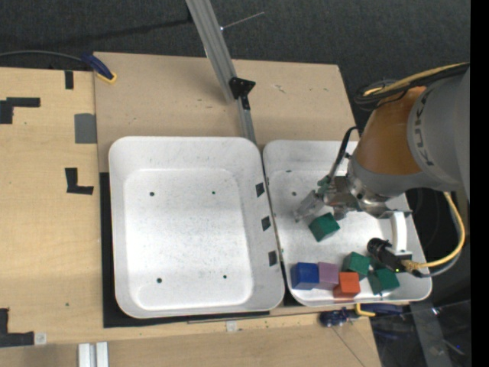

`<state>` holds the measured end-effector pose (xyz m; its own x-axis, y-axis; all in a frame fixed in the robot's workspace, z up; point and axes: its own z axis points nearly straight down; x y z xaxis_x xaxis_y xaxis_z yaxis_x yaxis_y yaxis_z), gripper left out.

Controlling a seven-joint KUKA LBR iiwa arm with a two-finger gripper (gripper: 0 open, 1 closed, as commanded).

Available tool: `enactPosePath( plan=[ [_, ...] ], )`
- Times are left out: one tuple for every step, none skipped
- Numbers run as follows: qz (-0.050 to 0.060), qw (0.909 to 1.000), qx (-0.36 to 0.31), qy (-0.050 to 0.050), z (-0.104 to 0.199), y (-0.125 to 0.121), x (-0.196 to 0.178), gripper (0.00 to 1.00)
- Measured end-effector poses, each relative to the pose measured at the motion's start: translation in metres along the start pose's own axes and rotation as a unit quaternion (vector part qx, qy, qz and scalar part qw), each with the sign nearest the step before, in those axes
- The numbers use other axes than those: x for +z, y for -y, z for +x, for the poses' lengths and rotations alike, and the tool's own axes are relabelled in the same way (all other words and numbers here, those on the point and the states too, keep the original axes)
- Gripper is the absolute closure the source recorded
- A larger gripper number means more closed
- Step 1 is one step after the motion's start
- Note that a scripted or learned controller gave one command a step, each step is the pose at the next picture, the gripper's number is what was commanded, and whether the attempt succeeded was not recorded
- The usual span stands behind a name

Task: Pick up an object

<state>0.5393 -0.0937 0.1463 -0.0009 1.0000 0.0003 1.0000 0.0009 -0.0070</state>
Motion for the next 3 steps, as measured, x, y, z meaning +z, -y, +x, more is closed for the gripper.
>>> enactPosePath(
  plan=[
    [-0.002,1.0,-0.001,-0.001,0.001,-0.001,-0.012,1.0],
    [-0.006,1.0,-0.001,0.0,0.005,0.0,-0.075,1.0],
    [-0.005,1.0,0.0,0.0,0.006,-0.001,-0.103,1.0]
  ],
)
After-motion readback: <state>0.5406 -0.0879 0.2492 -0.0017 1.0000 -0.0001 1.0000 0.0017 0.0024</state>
